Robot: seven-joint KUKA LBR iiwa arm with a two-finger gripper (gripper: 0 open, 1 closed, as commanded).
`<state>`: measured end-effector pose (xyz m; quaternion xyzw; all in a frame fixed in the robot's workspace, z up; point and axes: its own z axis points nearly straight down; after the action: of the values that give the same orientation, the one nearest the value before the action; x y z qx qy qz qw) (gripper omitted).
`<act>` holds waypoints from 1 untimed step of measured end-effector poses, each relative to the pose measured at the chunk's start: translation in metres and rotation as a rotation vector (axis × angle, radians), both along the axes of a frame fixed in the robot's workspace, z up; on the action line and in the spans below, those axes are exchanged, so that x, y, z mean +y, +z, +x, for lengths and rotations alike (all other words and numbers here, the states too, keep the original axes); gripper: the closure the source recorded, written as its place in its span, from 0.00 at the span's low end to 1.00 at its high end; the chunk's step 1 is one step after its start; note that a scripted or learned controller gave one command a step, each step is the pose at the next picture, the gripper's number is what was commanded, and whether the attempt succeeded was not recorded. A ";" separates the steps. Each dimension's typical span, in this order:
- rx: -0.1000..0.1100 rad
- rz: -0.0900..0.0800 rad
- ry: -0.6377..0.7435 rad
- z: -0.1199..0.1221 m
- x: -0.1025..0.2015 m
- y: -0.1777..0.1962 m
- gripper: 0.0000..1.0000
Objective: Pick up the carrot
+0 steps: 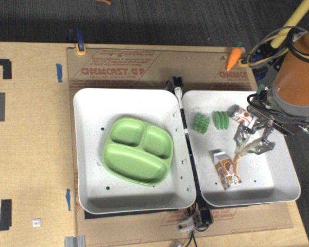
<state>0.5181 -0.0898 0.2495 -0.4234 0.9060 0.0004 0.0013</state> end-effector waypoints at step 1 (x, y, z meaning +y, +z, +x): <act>-0.004 -0.002 0.096 0.038 -0.082 0.007 1.00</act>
<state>0.5557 -0.1714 0.2570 -0.4661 0.8847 -0.0012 0.0028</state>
